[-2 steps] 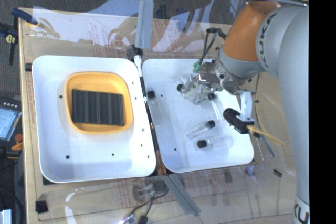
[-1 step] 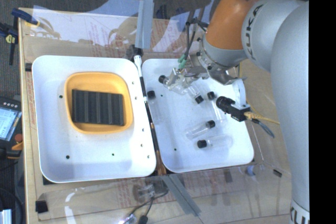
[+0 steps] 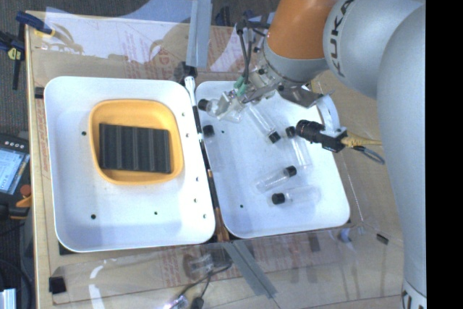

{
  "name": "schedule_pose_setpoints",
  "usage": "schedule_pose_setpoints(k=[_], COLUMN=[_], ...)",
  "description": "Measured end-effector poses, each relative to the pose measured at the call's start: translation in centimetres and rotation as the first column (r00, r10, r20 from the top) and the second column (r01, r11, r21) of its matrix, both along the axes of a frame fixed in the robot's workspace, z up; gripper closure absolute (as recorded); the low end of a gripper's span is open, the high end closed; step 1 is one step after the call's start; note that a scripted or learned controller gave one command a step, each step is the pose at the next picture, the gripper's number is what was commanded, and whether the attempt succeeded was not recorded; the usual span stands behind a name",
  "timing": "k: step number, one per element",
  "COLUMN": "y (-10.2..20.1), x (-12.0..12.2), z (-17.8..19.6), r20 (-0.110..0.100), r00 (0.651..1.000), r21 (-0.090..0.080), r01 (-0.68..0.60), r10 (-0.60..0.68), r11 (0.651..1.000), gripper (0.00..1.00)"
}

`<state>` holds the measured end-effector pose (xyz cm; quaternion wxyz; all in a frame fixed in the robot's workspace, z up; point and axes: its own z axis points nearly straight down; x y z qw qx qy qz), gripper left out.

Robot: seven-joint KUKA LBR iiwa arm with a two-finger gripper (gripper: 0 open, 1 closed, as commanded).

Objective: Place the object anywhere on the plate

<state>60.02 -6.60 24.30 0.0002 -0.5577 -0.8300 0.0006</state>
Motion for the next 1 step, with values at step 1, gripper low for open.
schedule_pose_setpoints(k=[1], y=[-0.03], x=[0.0], z=[0.01], r20=[0.0], r00=[1.0], r21=[0.0], r01=[0.001], r10=[-0.001], r11=[1.0], gripper=[0.0])
